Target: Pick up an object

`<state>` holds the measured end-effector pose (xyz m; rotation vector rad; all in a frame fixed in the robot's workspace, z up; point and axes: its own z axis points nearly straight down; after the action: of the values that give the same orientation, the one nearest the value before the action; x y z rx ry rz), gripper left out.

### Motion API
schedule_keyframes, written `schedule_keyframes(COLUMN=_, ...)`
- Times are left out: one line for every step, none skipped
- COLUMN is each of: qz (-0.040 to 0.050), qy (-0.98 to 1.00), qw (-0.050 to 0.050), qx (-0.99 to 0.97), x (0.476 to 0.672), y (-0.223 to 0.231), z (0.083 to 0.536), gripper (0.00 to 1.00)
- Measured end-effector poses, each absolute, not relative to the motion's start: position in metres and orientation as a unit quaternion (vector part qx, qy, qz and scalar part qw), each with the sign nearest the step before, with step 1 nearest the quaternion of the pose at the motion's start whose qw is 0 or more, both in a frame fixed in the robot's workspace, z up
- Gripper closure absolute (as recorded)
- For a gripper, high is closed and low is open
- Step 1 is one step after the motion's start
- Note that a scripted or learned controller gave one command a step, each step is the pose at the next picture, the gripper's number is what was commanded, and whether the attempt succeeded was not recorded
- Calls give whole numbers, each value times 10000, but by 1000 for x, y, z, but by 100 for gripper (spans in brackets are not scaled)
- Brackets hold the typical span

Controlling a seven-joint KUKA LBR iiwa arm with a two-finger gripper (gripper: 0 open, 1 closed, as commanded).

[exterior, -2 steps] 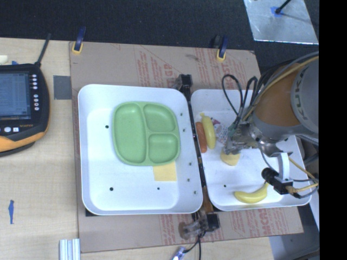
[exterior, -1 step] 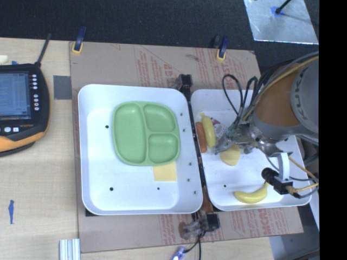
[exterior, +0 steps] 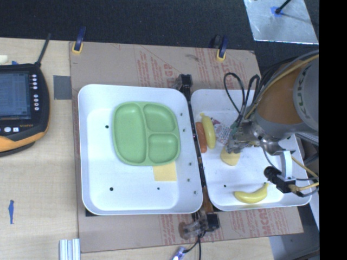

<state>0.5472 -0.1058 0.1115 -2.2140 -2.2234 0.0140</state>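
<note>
The table (exterior: 38, 199) holds 2 white bins side by side on a brown cardboard sheet (exterior: 162, 64).

The left bin (exterior: 95, 161) holds a green plate (exterior: 145, 132) with 3 sections. A flat yellow square (exterior: 165, 172) lies just below the plate, touching its lower edge.

The right bin (exterior: 217, 199) holds the play food. An orange carrot-like piece (exterior: 201, 136) lies along the bin's left wall. A yellow corn-like piece (exterior: 208, 131) lies just beside it on the right. A small packet with red print (exterior: 220, 129) sits next to the corn-like piece. A pale yellow chunk (exterior: 230, 157) sits near the middle of the bin. A yellow banana (exterior: 251, 195) lies near the bin's bottom edge, well apart from the chunk.

The grey arm (exterior: 287, 107) comes in from the right, over the right bin. Black cables (exterior: 238, 91) loop above it. The hand (exterior: 237, 144) points down right above the pale yellow chunk and looks like it touches the top of it. I cannot tell if the hand is wide or narrow, or if it grips the chunk.

A black and orange control pad (exterior: 19, 104) with a screen rests on the table at the far left.
</note>
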Motion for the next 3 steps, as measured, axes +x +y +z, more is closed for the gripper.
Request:
schedule_keyframes(qz=44, qy=-7086, qw=18, qx=-7056, x=547, y=-106, z=111, gripper=0)
schedule_keyframes(qz=21, qy=-7079, qw=19, qx=-7063, x=552, y=-110, z=91, gripper=0)
schedule_keyframes(qz=34, qy=-7078, qw=23, qx=-7064, x=552, y=-111, z=102, gripper=100)
